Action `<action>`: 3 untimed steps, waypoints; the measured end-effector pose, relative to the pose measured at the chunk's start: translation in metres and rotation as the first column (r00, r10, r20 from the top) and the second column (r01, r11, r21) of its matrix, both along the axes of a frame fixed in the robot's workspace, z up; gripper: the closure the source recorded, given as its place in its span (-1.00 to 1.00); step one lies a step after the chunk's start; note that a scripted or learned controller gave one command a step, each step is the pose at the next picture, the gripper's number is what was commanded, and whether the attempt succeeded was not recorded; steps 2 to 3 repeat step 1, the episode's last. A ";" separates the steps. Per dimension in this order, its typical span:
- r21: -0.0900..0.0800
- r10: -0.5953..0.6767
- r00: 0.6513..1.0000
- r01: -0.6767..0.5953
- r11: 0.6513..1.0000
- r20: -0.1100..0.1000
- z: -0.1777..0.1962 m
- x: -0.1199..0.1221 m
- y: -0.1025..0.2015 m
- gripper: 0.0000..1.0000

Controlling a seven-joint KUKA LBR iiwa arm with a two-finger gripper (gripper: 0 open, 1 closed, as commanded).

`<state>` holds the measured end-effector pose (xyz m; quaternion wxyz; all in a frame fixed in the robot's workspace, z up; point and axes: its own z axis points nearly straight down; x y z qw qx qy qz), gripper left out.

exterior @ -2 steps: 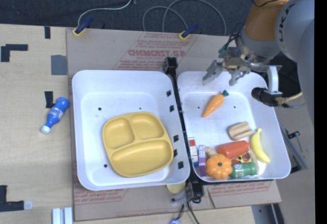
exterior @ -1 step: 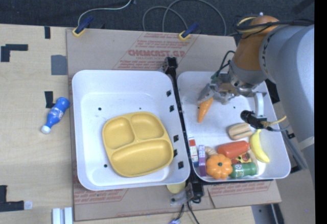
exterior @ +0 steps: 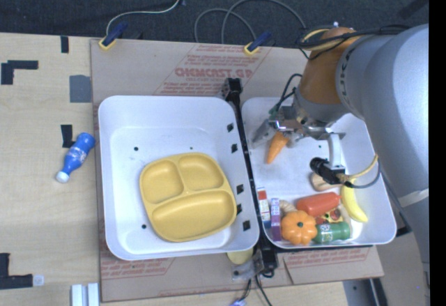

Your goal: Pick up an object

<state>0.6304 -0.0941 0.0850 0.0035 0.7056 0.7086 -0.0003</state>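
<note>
Carrot (exterior: 277,147) lies in the right bin (exterior: 376,231), near its upper left, long axis slanting down-left, directly under the gripper (exterior: 296,127). Whether the jaws grip it or stand spread, I cannot tell; the wrist hides them.

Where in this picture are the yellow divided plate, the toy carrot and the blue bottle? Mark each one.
yellow divided plate (exterior: 188,196), camera view, on its large front compartment.
toy carrot (exterior: 276,148), camera view, mid-body of the orange part.
blue bottle (exterior: 77,153), camera view, on its blue body.
</note>
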 end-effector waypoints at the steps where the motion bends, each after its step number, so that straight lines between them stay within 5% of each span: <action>1: 0.003 -0.002 1.000 0.002 1.000 -0.005 0.007 0.000 -0.001 1.00; 3: 0.003 -0.002 1.000 0.002 1.000 -0.005 0.007 0.000 -0.001 1.00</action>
